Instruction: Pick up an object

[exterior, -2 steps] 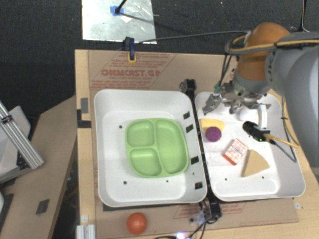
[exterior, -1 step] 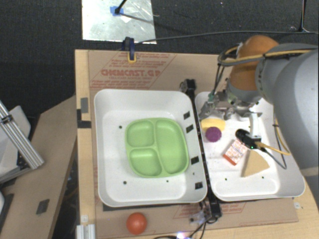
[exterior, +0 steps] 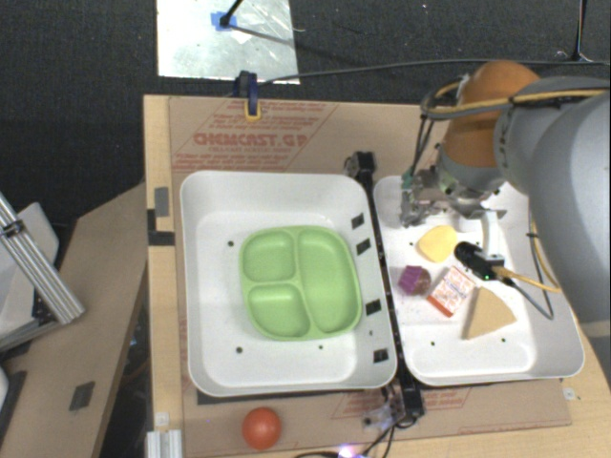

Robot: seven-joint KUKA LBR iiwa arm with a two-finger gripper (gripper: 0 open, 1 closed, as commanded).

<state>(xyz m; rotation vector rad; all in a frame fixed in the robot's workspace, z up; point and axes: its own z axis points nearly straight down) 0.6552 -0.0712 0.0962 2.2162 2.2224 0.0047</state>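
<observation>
The gripper [exterior: 415, 208] is hanging low over the far left corner of the right bin [exterior: 554, 351], with the grey arm reaching in behind it from the right. Whether it is spread or closed cannot be made out from this angle (the wrist hardware is crowding that spot).

Four loose things are lying in the same bin, all on the near side of the gripper. A yellow piece [exterior: 436, 243] is sitting just beside it, slightly nearer the camera and a little to the right, and I cannot tell whether the two are touching. A small purple block [exterior: 413, 279] is resting almost straight in front of the gripper, further toward the camera than the yellow piece. A red-and-white packet [exterior: 450, 291] is lying just right of the purple block. A tan wedge [exterior: 488, 313] is sitting beside the packet, furthest from the gripper of the four.

Well to the gripper's left, across the dividing rims, a green divided plate [exterior: 300, 281] is lying flat in the middle of the left bin [exterior: 205, 256].
</observation>
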